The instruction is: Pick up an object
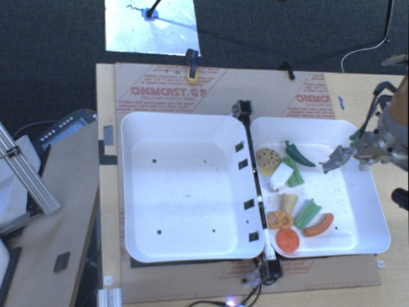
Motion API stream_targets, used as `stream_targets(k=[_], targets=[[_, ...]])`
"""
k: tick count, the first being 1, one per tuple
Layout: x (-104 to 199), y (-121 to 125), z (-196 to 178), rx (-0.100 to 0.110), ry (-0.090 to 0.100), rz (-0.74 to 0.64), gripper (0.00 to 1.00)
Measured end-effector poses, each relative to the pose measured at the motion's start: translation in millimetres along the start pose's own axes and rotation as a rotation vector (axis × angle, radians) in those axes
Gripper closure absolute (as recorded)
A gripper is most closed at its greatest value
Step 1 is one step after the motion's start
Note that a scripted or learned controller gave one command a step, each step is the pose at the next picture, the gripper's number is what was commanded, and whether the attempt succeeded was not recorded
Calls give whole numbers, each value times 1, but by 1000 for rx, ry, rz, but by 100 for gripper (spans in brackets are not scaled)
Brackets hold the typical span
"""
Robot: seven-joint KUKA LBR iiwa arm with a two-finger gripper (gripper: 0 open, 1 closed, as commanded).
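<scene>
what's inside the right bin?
The right shallow white bin holds toy food along its left side: round tan cracker, dark green pepper, brown pretzel, red tomato slice, orange-red sausage. Anything beneath the pile is hidden.

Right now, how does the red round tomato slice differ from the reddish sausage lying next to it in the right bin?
The red round tomato slice is a flat disc; the reddish sausage is long, thin and slightly curved. The slice is brighter red, the sausage more orange-brown. The slice sits by the bin's near left corner, the sausage to its right, lying at a slant. Both lie loose in the right white bin, apart from the gripper.
</scene>
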State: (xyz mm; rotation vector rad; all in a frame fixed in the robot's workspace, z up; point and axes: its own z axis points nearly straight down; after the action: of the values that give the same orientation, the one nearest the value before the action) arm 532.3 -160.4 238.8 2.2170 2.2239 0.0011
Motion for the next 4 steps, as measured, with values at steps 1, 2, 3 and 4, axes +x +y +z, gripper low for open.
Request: stream_targets(k=[1,2,3,4], targets=[[145,59,-42,-8,6,-17,0],[135,57,-50,-4,1,-3,100],[199,92,-112,-9,3,-8,100],[213,109,-112,-3,1,-3,100]])
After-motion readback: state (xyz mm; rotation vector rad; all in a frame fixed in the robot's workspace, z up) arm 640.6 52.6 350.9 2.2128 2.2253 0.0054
